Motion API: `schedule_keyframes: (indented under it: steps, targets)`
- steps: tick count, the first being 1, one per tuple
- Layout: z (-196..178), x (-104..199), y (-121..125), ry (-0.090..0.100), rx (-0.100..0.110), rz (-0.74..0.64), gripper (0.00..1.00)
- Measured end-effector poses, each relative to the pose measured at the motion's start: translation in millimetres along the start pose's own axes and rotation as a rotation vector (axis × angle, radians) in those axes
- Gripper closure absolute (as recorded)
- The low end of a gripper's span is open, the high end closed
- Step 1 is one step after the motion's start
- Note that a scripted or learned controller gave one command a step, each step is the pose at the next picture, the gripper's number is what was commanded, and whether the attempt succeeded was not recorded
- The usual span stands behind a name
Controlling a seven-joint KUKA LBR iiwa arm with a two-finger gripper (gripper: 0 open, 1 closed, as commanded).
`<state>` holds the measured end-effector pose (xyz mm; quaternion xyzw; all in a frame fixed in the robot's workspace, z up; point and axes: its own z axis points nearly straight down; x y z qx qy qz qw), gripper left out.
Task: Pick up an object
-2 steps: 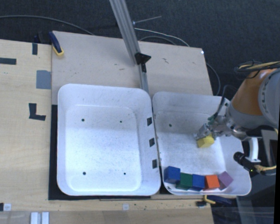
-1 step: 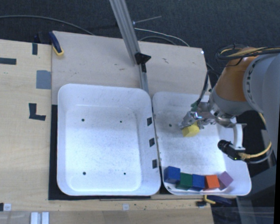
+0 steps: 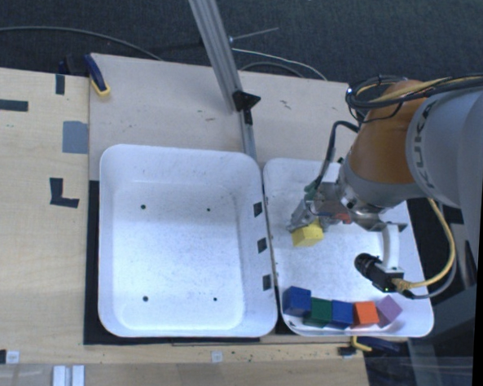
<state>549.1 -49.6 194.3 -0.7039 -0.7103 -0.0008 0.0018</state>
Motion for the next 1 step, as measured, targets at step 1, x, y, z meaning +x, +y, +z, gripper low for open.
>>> schedule_keyframes:
  steps: [1]
  targets:
    - [3.3,76.7,43.4,-0.001,-0.001,-0.002,1.0]
